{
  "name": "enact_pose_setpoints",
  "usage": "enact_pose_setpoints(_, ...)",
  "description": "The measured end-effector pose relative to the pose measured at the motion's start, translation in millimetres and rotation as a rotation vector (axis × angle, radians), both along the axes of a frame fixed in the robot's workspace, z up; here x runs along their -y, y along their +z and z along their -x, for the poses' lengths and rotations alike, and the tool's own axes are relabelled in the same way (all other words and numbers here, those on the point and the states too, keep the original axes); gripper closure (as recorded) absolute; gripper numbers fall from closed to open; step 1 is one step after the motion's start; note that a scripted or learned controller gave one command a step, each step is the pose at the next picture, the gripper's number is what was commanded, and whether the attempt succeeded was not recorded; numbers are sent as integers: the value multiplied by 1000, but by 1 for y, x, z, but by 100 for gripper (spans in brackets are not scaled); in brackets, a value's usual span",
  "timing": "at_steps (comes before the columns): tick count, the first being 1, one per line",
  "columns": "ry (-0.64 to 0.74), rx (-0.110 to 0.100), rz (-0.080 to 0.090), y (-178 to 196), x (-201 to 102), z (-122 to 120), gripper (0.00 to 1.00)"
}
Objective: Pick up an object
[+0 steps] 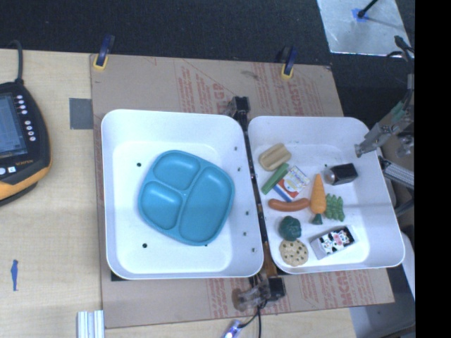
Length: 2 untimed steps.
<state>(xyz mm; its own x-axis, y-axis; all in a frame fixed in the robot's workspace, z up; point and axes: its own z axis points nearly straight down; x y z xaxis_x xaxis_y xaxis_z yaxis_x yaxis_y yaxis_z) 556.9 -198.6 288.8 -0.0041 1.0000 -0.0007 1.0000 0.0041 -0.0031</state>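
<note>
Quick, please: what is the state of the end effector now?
End effector: at the right bin's far right edge; open or closed cannot be told.

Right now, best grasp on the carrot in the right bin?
Grip the carrot across its orange body near mid-length, coming straight down from above. It lies flat, tip toward the bin's far wall, greens toward the near side. Close across the width: the hot dog lies close on the left, so it's tight.
</note>
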Motion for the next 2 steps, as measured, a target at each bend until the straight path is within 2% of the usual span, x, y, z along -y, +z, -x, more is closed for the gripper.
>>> enact_pose_setpoints(1, 1, -2, 0, -131, 13, -5, 0)
enact_pose_setpoints(2, 2, -1, 1, -198, 13, -58, 0)
